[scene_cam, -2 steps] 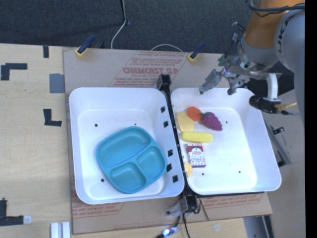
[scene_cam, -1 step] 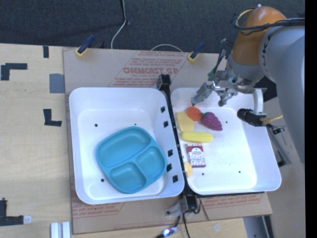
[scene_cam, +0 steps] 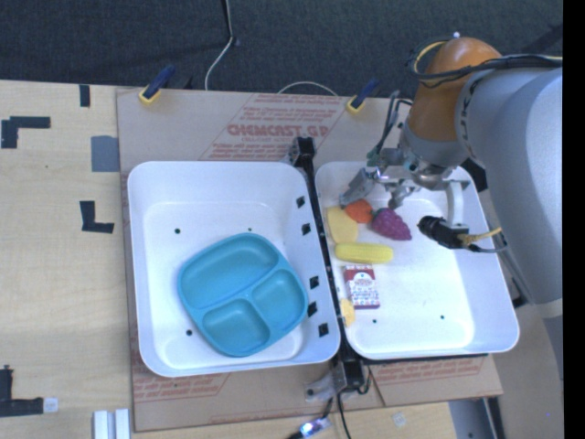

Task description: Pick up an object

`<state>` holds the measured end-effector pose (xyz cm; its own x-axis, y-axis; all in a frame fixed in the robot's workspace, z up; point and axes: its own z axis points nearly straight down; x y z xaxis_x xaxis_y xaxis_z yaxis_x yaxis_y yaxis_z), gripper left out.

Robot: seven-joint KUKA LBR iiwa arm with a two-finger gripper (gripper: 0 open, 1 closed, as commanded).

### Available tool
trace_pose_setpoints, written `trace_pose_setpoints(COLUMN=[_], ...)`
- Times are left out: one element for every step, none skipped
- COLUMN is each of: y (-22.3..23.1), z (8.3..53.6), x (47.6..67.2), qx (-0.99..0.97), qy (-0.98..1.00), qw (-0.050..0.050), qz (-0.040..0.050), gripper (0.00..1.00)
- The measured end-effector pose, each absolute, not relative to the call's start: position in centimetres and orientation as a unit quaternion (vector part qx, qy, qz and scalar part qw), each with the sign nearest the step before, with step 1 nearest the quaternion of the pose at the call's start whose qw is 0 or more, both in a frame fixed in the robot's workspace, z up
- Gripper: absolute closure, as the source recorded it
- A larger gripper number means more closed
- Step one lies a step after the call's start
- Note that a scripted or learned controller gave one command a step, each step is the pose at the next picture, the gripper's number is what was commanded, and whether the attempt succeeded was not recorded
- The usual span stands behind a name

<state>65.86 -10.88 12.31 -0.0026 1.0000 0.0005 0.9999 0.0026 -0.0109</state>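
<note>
Wooden bench (scene_cam: 55, 245), dark carpet (scene_cam: 110, 26) — cardboard sheet (scene_cam: 265, 131)

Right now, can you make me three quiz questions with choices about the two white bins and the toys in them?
1. Where is the blue tray?
A. left bin
B. right bin
C. on the floor

2. What colour is the grape bunch?
A. green
B. purple
C. white

3. How does the small red carton lie?
A. standing upright
B. flat on the bin floor
C. on the tray

Answers: 1 A, it lies in the left bin. 2 B, it is purple, under the gripper. 3 B, it lies flat in the right bin.
</note>
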Motion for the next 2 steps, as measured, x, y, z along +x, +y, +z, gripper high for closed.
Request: trace_pose_setpoints(y=[-10.7,-10.6], z=[8.1,9.1], x=[65.8,65.9], qx=[-0.706,-0.705], qy=[-0.708,-0.709], qw=[0.002,0.003], qz=[0.0013,0.0016], gripper=[0.0,1.0])
